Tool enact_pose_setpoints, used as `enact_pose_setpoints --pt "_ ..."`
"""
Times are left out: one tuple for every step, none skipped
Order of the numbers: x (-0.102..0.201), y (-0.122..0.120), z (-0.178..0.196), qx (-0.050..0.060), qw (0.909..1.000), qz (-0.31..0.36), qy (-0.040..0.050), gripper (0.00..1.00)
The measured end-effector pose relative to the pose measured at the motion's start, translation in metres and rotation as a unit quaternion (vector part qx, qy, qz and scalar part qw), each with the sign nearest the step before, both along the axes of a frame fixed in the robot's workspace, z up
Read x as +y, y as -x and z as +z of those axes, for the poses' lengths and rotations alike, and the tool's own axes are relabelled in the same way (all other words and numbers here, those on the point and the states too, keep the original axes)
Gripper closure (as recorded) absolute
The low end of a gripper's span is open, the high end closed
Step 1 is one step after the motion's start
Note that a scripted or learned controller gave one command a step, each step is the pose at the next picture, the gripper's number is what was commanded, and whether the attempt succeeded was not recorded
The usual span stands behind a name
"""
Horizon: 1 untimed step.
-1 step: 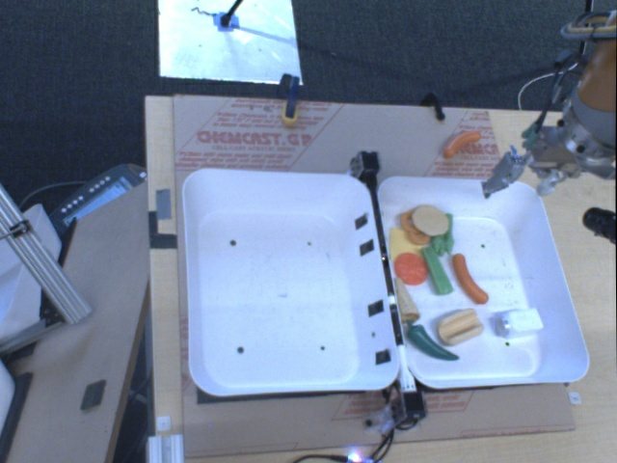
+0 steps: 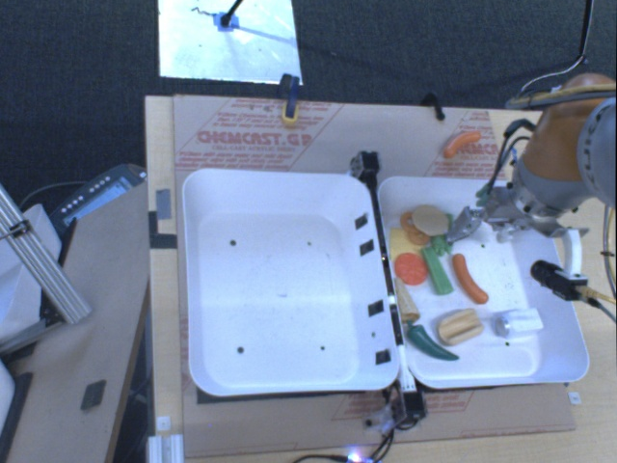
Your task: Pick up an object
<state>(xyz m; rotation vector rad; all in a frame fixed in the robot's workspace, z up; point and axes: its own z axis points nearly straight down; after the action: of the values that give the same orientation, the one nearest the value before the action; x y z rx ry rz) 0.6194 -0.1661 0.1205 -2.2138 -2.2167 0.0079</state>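
Gripper (image 2: pixel 466 224) hovered over right bin (image 2: pixel 559 355), near tan disc (image 2: pixel 430 221); finger state unclear, grasp undeterminable.

One camera fixed above the bench (image 2: pixel 241 123) looks down at a slant, far enough to take in both bins (image 2: pixel 280 287).

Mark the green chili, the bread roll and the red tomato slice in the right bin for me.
green chili (image 2: pixel 431 343), camera view, middle of its curved body
bread roll (image 2: pixel 460 326), camera view, centre of its tan top
red tomato slice (image 2: pixel 412 268), camera view, centre of its face
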Motion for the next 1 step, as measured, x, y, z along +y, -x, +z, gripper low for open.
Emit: enact_pose_setpoints --pt "0.0259 0.0033 -0.0365 -0.006 1.0000 0.002 0.0014 0.00"
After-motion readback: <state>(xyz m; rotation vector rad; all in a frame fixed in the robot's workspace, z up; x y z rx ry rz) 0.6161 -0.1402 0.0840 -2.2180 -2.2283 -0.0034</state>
